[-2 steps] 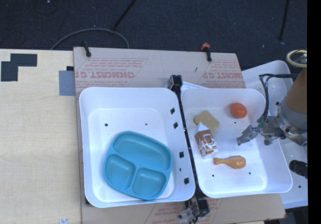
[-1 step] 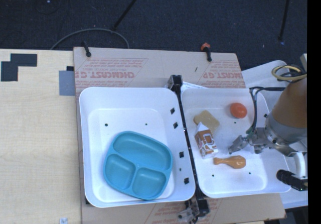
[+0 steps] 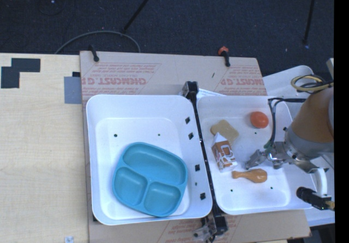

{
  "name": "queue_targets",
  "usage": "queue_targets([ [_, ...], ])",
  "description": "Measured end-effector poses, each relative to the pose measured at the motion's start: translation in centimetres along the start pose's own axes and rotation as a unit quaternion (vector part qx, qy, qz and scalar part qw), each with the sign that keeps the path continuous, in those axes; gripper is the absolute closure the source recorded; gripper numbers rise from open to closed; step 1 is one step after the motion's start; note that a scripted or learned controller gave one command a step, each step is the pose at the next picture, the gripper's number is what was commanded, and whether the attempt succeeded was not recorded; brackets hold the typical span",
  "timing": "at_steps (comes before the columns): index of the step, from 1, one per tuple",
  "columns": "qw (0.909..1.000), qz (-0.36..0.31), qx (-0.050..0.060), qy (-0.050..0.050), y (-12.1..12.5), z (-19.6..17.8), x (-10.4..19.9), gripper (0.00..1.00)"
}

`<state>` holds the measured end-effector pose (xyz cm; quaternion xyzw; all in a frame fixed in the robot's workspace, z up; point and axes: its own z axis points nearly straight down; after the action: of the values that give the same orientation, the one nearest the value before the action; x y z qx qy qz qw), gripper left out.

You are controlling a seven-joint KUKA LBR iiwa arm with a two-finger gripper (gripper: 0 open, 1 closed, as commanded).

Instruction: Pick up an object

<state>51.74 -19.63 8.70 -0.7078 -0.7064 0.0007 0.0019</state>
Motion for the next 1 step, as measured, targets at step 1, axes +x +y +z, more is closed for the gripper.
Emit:
queue_targets([
  [1,1.0000,0.002,-0.001,0.000,0.06,-1.16,-0.12,1.00],
])
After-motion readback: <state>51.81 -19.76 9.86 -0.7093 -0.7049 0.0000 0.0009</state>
